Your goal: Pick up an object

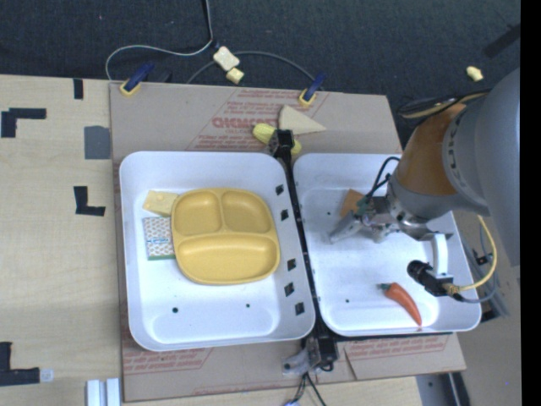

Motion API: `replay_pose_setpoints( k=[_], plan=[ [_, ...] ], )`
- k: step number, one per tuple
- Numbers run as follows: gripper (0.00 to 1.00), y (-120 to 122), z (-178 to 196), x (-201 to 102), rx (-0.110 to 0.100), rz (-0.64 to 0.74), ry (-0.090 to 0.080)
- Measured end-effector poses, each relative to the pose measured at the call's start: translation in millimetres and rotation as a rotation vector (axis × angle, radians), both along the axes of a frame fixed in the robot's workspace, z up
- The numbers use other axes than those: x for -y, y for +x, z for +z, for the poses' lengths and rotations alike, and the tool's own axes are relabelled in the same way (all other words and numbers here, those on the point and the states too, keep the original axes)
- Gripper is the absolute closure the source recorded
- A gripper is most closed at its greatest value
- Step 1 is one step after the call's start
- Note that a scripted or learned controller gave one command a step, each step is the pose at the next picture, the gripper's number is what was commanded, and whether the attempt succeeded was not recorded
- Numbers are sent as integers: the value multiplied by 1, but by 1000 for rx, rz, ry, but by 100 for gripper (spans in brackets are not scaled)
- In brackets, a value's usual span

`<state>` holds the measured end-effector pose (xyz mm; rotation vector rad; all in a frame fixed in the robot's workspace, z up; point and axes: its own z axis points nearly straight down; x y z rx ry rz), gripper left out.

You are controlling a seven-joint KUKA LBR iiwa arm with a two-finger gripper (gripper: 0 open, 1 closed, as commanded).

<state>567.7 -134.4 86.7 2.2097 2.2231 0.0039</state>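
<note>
Red printed lettering runs across the brown cardboard sheet (245, 117) beneath the bins; the characters are too blurred to read.

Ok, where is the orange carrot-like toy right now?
The carrot toy lies in the right bin, near its front right corner, just below the black piece on the arm, and apart from the gripper.

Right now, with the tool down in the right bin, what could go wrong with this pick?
1. The tool sits beside the brown wedge near the bin wall, so it may close on nothing.
2. The orange carrot-like toy lies apart from it, unreached.
3. The loose cable by the wrist could snag.
</note>
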Motion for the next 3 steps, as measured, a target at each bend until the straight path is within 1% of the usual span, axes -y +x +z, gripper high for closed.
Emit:
replay_pose_setpoints(
  k=[1,2,3],
  plan=[
    [0,65,0,-23,-1,-1,1],
    [0,103,-1,-23,-4,-3,2],
    [100,101,9,-22,-4,-2,-2]
  ],
)
